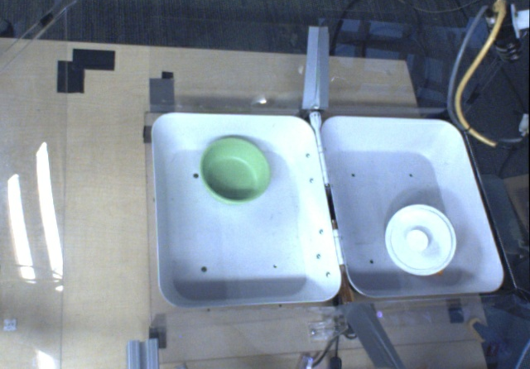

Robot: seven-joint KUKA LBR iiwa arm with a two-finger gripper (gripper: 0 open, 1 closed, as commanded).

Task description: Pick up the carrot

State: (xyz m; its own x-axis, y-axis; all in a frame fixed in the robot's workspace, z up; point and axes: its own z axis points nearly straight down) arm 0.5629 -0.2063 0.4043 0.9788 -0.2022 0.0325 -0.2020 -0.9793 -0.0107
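A green bowl (237, 169) sits upright in the far half of the left bin (178, 276). In the right bin (373, 152), near its front right corner, lies a white round dish (421, 239) with a raised knob in its middle. A faint orange sliver (438, 274) peeks out at the dish's near edge. It is too small to tell whether this is the carrot.
A metal post (317, 65) stands behind the seam between the bins. A yellow hose (465, 86) and dark cables hang at the far right. The wooden bench top (74, 218) stretches to the left of the bins.
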